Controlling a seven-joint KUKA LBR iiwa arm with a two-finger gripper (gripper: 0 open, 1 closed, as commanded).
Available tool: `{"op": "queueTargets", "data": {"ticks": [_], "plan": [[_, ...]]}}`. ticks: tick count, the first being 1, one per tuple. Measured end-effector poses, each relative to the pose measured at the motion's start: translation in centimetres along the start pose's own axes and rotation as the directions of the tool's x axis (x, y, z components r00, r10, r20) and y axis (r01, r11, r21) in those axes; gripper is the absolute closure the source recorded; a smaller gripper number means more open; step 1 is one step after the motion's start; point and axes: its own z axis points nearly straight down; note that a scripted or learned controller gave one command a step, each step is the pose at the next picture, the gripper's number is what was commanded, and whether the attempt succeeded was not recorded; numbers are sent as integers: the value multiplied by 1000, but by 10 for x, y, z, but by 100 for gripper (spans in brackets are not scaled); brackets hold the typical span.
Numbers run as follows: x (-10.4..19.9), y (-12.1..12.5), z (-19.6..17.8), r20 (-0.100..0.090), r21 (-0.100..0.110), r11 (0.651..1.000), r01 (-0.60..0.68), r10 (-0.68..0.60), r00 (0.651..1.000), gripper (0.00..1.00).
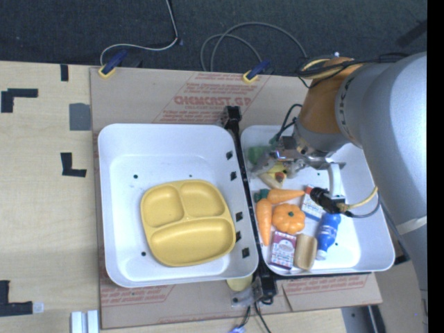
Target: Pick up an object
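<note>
Under the gripper (281, 159) lies 1 small yellowish object (277, 178).

- Left bin (114, 151): open white floor along the far side and around the yellow divided tray (187, 222), which fills the middle.
- Right bin (374, 252): near half crowded with two carrots (267, 214), a small pumpkin (288, 218), a red packet (282, 249), a tan piece (305, 250) and a blue bottle (329, 232), packed close together.
- Far part of that bin blocked by the arm (388, 116) and gripper (288, 159) low over small items.
- Bare strip along the right wall.
</note>
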Motion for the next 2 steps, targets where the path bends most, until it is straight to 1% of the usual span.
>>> {"op": "queueTargets", "data": {"ticks": [1, 2], "plan": [[-4, 24, 2, -9, 67, 998, -5, 5, 1000, 0], [-6, 20, -5, -9, 80, 997, -6, 6, 1000, 100]]}}
